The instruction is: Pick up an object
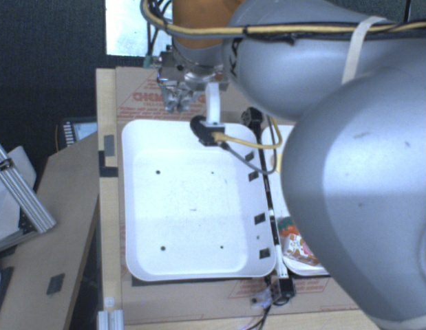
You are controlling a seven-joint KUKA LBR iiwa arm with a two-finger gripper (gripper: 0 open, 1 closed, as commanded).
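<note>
Camera view, from above at a slant. Shows a white left bin (128, 184) at mid-scene, floor bare except for a few dark specks, with rounded rims open on the left, near and far sides. Sits on a brown cardboard sheet (140, 96) with red print, which runs out past the far rim and leaves a narrow margin on the left. Beyond that margin, well apart to the left, lies a slanted aluminium rail (23, 194).

Hangs over the far rim of the left bin: the gripper (177, 96), under the orange band (206, 5). Cannot tell whether open or closed; nothing seen in its grasp. Just right of it, a yellow cable (248, 143) loops across the bin's far right corner.

Covers most of the right side: the grey arm (350, 157), over the right bin (307, 269).

Peeks out at the near left corner of the right bin: a small packet (299, 247), orange, red and white, partly hidden under the arm, well apart from the gripper.
</note>
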